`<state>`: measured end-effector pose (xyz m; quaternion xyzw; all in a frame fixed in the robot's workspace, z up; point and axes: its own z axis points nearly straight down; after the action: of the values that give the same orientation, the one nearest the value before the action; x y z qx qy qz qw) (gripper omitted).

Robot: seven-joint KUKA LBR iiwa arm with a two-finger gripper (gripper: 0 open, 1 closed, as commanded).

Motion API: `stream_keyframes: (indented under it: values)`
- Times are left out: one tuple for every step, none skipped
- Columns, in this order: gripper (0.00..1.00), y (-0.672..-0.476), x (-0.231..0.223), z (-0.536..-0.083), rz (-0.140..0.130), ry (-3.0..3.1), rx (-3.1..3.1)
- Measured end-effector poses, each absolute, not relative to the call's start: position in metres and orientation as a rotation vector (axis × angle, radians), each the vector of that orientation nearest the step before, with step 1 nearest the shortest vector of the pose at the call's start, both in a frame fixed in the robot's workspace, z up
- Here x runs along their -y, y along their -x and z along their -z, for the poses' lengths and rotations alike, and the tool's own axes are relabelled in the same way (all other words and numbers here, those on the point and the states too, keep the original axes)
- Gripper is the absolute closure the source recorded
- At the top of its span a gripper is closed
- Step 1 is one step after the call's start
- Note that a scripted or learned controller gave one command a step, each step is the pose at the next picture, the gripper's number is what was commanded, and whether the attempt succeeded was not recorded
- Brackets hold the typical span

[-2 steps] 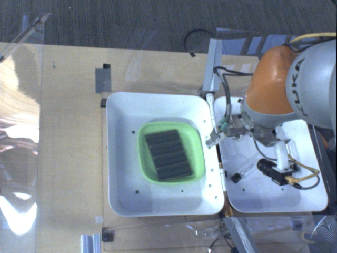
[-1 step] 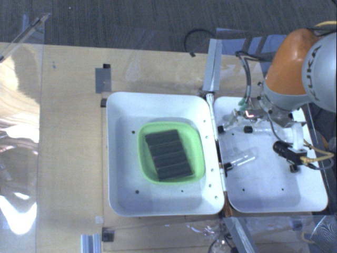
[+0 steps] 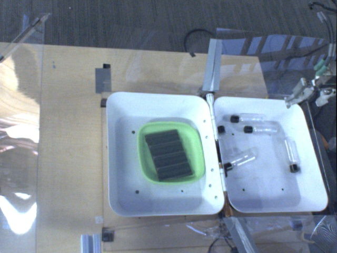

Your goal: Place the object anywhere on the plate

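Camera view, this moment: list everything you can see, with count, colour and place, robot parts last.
Bins: two, white, shallow, side by side on the bench.
Plate: one, green, square with rounded corners, in the left bin.
Ridged block: one, dark grey, lying on the plate.
Tubes: four, clear with black caps, loose in the right bin; two near its top edge, one near the divider, one toward the right side.
Bench: one, light wood, under both bins.
Gripper: one, metallic, at the right edge above the right bin's top corner; fingers too unclear to judge.
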<state>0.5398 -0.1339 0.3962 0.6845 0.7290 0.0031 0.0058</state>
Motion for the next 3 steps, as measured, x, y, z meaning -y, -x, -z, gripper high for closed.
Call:
stream_keyframes:
  values:
    - [0.0, -0.51, 0.206, -0.438, -0.009, -2.259, -2.162]
    - [0.0, -0.489, 0.198, -0.436, -0.006, -2.39, -2.025]
    - [0.0, -0.488, 0.199, -0.437, -0.008, -2.526, -1.852]
